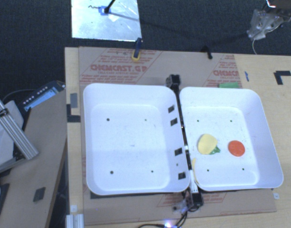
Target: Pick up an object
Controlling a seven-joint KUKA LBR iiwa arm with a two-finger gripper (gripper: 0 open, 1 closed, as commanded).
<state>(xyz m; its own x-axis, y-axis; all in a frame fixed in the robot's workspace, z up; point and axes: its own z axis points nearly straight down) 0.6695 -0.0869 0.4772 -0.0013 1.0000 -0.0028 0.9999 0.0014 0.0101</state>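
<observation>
End effector [268,20] top rt, grip state unclear; orange disc [237,148] well below, rt bin [266,122].

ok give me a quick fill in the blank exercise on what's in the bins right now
1. The orange disc lies in the ____ bin of the camera view.
2. Beside the disc, toward the divider between the bins, lies a ____ object with a bit of green at its edge.
3. The gripper is at the top ____ corner of the view, outside both bins.

Missing words: right; yellow; right
</observation>
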